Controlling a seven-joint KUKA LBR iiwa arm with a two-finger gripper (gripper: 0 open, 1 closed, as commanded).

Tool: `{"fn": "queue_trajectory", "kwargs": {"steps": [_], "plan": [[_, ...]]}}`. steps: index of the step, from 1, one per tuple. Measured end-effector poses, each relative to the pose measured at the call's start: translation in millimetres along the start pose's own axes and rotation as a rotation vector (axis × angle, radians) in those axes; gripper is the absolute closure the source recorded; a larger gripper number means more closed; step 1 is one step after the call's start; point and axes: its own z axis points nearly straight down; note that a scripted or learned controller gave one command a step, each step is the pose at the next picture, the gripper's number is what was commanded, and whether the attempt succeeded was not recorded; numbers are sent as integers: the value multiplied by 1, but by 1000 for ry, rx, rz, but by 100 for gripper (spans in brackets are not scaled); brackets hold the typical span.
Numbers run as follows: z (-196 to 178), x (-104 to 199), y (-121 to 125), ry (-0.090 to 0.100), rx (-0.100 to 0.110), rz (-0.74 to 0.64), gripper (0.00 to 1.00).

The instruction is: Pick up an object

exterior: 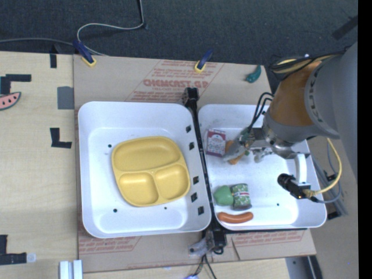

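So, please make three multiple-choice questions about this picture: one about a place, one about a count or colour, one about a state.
1. Where does the yellow divided plate lie?
A. in the left bin
B. in the right bin
C. on the cardboard outside the bins

2. How many compartments does the plate have?
A. two
B. three
C. five

3. How does the hot dog lie?
A. standing on end
B. flat near the front wall of the right bin
C. on top of the plate

Answers:
1 A: the plate rests on the floor of the left bin.
2 B: one long section and two smaller ones are visible.
3 B: it lies flat, just below the green object and the small green packet.
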Motion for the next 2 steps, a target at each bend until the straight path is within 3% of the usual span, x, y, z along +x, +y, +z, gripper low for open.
{"fn": "queue_trajectory", "kwargs": {"steps": [1,2], "plan": [[43,0,55,2,-7,3,0],[30,1,57,4,-14,1,100]]}}
